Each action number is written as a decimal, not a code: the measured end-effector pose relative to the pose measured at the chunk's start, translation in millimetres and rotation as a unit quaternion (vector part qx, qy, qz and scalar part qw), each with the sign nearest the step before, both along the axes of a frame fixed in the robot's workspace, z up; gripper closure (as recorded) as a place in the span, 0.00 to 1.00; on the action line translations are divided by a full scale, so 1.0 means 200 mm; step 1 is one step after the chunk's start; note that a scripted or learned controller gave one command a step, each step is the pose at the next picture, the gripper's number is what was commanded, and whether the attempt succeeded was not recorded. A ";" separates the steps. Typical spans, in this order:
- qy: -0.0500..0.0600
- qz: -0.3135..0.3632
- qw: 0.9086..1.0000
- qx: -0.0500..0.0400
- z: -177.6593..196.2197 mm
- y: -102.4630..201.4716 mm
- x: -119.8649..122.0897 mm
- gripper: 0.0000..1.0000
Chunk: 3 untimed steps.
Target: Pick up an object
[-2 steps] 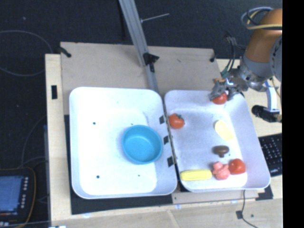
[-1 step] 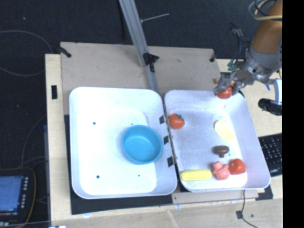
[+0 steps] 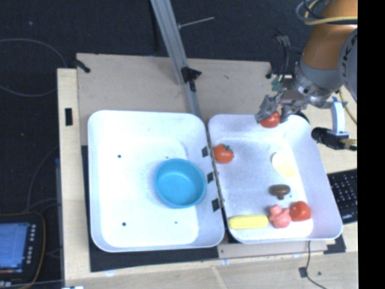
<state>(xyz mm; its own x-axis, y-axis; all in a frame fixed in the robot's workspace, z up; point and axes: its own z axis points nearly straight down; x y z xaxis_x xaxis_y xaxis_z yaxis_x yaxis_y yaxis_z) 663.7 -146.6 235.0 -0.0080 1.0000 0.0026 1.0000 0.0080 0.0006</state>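
Hand (image 3: 272, 114) clamped on red fruit (image 3: 270, 121) over right bin's (image 3: 319, 161) far edge; lift straight, slow, keeping squeeze steady.

The two shallow white plastic bins (image 3: 147, 125) look smooth and matt, the round blue plastic bowl (image 3: 179, 182) faintly glossy, the pale wooden bench top (image 3: 132, 83) dull, the slanted grey metal rail (image 3: 171, 35) smooth
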 end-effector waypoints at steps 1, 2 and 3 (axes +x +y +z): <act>0.001 0.000 1.000 -0.001 -0.04 0.27 -0.10 1.00; 0.002 0.000 1.000 -0.001 -0.07 0.52 -0.17 1.00; 0.002 0.000 1.000 0.000 -0.08 0.73 -0.25 1.00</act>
<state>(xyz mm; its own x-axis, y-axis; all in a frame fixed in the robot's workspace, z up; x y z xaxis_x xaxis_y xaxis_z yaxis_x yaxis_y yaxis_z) 614.4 -1.3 219.4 -0.0082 1.0000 0.0025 1.0000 0.0083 -0.0044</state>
